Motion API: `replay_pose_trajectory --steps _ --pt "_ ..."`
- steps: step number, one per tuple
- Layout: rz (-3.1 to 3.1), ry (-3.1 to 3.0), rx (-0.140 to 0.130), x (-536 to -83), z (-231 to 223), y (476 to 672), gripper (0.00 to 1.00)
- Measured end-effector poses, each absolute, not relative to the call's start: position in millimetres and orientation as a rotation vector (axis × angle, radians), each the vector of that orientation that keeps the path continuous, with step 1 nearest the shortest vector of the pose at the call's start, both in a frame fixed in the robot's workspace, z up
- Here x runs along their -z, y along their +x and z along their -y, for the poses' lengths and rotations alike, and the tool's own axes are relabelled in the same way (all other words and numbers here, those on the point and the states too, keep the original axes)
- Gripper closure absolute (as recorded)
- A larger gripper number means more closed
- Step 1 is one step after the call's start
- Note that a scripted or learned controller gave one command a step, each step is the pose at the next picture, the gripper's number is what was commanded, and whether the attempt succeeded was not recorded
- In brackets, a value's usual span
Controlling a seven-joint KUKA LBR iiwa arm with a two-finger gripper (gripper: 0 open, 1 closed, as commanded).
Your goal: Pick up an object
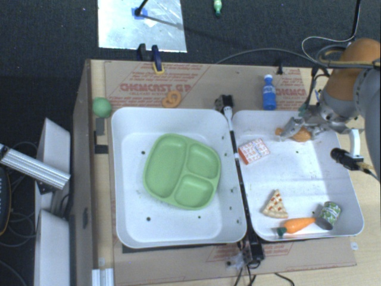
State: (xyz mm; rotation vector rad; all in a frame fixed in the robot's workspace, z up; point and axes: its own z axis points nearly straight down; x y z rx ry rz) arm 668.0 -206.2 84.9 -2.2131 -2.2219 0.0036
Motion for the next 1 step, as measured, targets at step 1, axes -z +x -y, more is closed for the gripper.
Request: replay_pose_trajectory --steps 1 --pt "2.225 -2.209 -0.011 -94.2 207.2 666.9 1.0"
